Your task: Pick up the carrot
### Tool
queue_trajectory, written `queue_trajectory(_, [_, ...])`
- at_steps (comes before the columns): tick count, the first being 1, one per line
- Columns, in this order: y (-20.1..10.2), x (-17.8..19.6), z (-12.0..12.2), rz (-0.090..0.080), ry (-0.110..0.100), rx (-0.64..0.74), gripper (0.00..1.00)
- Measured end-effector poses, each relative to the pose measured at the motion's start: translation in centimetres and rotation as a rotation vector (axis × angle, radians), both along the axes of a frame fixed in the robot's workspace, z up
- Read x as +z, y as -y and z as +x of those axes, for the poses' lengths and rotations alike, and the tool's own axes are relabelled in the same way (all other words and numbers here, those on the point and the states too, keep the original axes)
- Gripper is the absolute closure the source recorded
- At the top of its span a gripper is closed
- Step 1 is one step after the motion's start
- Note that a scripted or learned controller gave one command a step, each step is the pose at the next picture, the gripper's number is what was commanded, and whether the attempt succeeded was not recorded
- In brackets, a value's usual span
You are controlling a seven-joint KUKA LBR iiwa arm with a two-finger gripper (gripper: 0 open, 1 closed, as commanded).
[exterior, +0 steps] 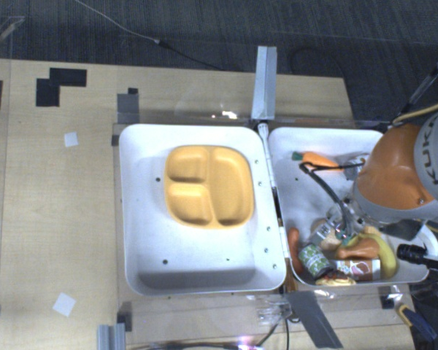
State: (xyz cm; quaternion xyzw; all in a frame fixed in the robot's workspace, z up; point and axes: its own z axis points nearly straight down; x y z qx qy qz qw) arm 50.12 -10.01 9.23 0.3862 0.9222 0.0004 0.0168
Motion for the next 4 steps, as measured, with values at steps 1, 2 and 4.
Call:
queue_trajectory(1, [7.8,-0.4,10.7,0.007,-0.019,0.038,0.0])
queue_trajectory(2, [1.6,-0.5,13.3,0.008,-0.04,0.297,0.0])
queue_trajectory(4, [-6.2,9.8,12.3,0.009,-0.017,0.164,0.0])
